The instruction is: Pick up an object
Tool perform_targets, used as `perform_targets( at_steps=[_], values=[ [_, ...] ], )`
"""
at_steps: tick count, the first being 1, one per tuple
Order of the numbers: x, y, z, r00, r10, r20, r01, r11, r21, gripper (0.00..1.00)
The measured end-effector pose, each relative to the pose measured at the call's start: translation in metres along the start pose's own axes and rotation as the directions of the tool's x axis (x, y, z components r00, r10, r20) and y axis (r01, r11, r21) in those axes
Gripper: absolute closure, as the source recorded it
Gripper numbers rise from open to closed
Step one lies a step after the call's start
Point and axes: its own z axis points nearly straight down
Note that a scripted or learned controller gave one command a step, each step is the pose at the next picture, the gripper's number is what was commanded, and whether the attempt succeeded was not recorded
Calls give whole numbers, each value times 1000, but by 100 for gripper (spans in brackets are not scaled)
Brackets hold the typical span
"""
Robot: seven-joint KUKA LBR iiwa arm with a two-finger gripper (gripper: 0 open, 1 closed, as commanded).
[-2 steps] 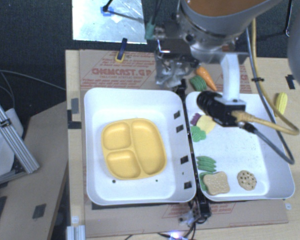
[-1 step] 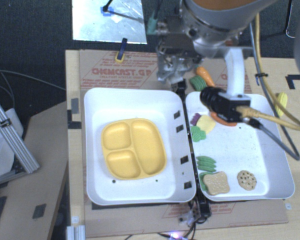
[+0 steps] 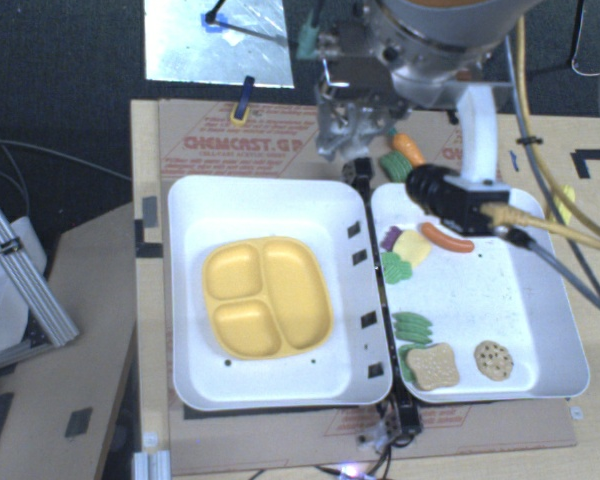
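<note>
Toy food pieces lie scattered in the right bin (image 3: 540, 368): a carrot (image 3: 408, 148) at the far rim, a sausage (image 3: 447, 238) and a yellow piece (image 3: 412, 245) just beside it, a small purple piece (image 3: 390, 236), a light green leafy piece (image 3: 395, 267), dark green pods (image 3: 413, 325), a bread slice (image 3: 433, 365) and a cookie (image 3: 493, 359) near the front. The gripper (image 3: 352, 143) hangs over the far edge of the surface (image 3: 230, 138), above the seam between the two bins, with the carrot just to its right and the other pieces nearer the camera. Whether it is parted or closed cannot be told, and no piece is seen in it. The left bin (image 3: 195, 208) holds a yellow divided tray (image 3: 267, 297).
</note>
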Motion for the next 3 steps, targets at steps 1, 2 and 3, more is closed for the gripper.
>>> perform_targets(
  at_steps=[1, 2, 3],
  values=[
    [0, 0, -11, 1000, -5, 0, 5, 1000, -2, 100],
    [0, 1, -22, 1000, -11, -1, 11, 1000, -4, 100],
    [21, -8, 25, 1000, 12, 4, -12, 1000, 9, 100]
  ],
)
